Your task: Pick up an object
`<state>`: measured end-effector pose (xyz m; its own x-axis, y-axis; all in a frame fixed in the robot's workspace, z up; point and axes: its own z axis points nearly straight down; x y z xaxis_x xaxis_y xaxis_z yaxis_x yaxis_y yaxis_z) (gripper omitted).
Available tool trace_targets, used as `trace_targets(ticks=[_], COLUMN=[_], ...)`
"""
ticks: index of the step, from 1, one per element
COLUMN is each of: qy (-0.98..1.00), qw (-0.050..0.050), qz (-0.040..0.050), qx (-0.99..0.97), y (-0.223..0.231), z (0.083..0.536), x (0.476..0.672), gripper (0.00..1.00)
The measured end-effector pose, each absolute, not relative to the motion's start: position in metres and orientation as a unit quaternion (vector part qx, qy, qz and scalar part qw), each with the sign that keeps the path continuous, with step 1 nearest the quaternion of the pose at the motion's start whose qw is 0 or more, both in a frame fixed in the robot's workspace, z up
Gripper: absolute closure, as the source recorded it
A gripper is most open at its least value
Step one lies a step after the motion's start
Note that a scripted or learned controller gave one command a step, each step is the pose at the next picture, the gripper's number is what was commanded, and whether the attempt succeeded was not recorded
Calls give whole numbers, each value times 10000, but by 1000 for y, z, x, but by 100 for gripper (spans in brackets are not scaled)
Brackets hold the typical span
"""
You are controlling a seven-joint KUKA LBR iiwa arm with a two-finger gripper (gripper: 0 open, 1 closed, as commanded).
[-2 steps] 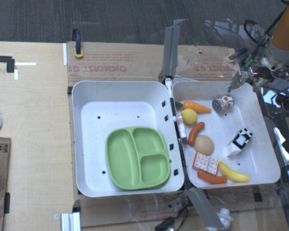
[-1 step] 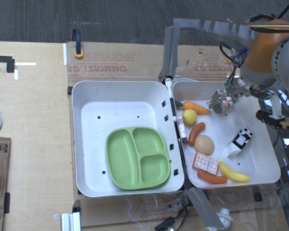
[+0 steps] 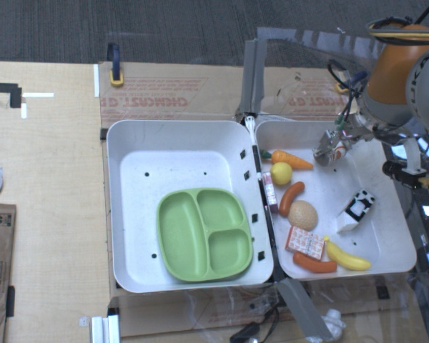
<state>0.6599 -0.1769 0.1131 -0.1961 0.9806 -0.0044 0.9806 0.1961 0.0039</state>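
Observation:
My gripper hangs low over the back of the right bin, just right of an orange carrot. Nothing shows in its grasp. In front of the carrot lie a yellow lemon, a red sausage and a tan, egg-shaped item. Further forward sit a red-and-white cracker packet, a second red sausage and a yellow banana. A small black-and-white carton lies to the right of them.
The left bin holds a green divided plate. The grey arm with its orange band reaches in from the upper right. A cardboard sheet lies behind the bins, and the wooden bench stretches off to the left.

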Motion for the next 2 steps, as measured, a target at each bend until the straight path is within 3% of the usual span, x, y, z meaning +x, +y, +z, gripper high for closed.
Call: trace_targets(ticks=[1,2], qy=[7774,7471], qw=[14,7], qz=[1,-1], qx=[6290,6647], y=[-201,-134], z=[155,197], x=[659,657], gripper=[100,100])
